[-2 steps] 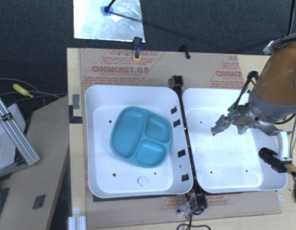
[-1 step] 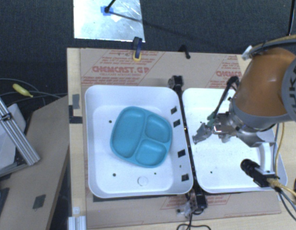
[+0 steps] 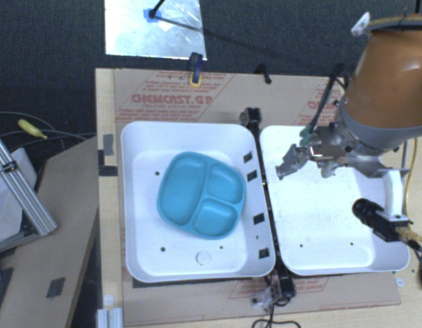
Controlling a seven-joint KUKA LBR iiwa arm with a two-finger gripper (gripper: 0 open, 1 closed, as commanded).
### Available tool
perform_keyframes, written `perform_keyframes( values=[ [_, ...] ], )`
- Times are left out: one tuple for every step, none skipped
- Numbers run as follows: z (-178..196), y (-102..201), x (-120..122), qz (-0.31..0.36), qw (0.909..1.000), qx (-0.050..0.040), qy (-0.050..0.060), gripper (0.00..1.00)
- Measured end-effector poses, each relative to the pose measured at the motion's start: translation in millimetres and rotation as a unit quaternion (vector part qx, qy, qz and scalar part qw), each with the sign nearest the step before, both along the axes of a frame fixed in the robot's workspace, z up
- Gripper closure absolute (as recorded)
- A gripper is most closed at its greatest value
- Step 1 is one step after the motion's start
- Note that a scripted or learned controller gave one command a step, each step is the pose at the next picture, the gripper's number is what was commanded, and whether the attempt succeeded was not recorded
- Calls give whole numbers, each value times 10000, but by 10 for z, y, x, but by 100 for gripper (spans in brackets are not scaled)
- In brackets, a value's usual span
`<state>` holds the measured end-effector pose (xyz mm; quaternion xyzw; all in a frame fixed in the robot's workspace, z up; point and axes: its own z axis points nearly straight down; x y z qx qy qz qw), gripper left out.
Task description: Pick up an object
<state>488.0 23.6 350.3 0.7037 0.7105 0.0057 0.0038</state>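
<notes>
Lying flat in the left white bin (image 3: pixel 139 183), left of centre in the frame, a light-blue plastic divided plate (image 3: pixel 201 193) with three compartments waits untouched. The grey-and-orange arm's two-finger gripper (image 3: pixel 291 161) hangs over the right white bin (image 3: pixel 334 258), near the black divider (image 3: pixel 259 183) between the two, well apart from the plate. Whether its jaws stand apart or together cannot be told. The approach step appears in hand; the next move likely calls for crossing leftward and descending onto the plate's rim.
</notes>
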Motion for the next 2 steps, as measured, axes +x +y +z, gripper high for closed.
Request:
perform_keyframes(
  values=[
    [-80, 508, -14, -6, 10000, -4, 56, 0],
    [29, 480, -5, -9, 10000, -6, 44, 100]
  ],
)
